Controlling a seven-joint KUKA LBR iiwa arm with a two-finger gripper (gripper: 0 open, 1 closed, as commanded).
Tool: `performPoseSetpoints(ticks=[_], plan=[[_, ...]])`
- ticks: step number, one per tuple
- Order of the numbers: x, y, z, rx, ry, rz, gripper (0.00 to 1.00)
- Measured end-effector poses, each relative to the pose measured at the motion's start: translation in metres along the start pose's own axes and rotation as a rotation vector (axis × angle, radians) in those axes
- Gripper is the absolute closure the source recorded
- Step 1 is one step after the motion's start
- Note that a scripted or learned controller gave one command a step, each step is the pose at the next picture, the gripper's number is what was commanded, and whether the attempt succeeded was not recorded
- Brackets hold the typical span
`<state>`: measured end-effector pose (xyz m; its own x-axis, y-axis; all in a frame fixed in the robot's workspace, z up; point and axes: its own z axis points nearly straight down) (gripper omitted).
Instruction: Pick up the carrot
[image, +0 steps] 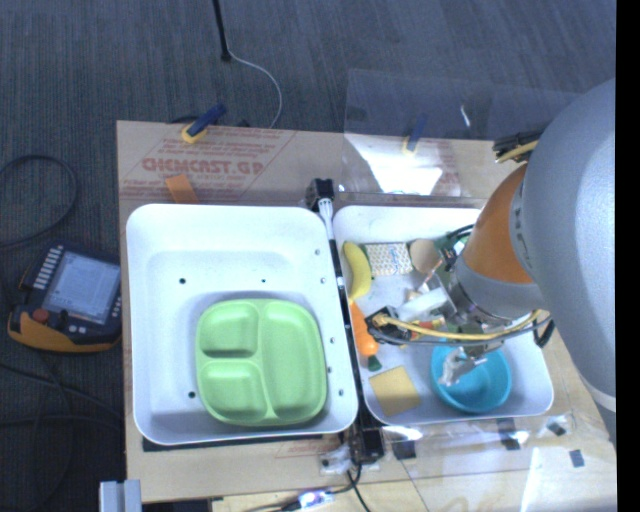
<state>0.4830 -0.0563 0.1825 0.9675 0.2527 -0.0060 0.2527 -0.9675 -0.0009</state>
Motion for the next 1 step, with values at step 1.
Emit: performPoseSetpoints(ticks=[1], plan=[[0.1184,0.0013,-0.0007,0.000,0.003,0.051,0.00]])
